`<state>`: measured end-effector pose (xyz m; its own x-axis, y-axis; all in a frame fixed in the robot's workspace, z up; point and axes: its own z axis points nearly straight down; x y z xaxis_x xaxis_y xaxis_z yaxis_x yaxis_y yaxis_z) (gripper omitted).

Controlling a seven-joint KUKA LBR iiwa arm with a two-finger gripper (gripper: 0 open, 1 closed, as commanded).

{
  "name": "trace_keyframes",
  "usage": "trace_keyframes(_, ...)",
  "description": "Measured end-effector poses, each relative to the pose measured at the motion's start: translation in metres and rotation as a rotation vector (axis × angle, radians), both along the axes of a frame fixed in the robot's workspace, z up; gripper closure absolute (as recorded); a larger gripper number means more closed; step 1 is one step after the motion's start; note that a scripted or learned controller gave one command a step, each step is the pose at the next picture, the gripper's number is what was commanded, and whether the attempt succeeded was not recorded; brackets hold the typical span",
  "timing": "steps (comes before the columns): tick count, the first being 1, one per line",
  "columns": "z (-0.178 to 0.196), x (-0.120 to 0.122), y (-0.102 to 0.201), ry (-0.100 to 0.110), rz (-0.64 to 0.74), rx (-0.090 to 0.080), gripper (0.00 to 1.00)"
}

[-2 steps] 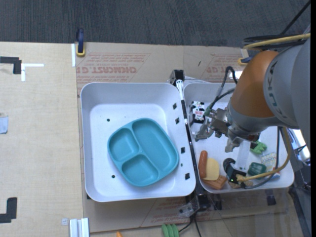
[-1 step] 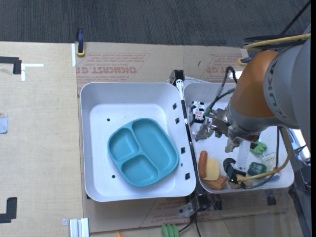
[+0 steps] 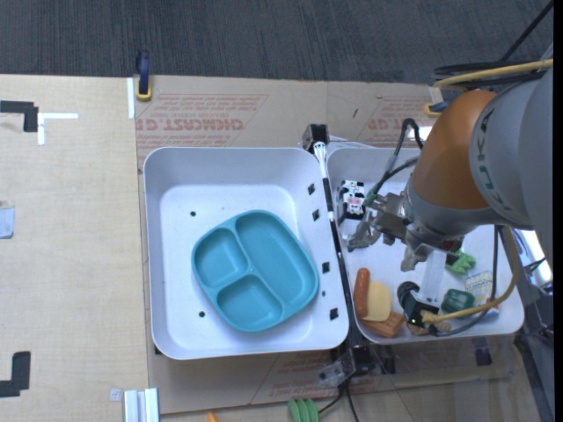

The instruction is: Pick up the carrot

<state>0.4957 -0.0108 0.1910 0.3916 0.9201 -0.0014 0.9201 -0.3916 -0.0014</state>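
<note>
I see the carrot point(image 3: 361, 291) lying in the right bin point(image 3: 493, 328) by its left wall, beside a yellow piece point(image 3: 378, 301); my hand point(image 3: 374, 231) hovers just beyond it on the far side, and I cannot tell how open it is

A dark grey carpeted floor point(image 3: 264, 16) is seen across the top of the view. Below it, a light wood-grain table point(image 3: 66, 262) is shown, lit evenly and without strong shadows. A sheet of brown cardboard point(image 3: 229, 117), printed with red lettering, is laid over the table. A blue and yellow clamp point(image 3: 142, 76) is fixed at the cardboard's upper left corner. Black brackets point(image 3: 25, 114) are mounted near the table's left edge, one above and one below. Black cables point(image 3: 528, 33) are seen at the upper right.
</note>
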Motion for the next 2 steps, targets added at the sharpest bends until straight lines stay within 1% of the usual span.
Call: trace_keyframes(2,0.0000,0.0000,0.0000,0.000,0.000,0.000,0.00)
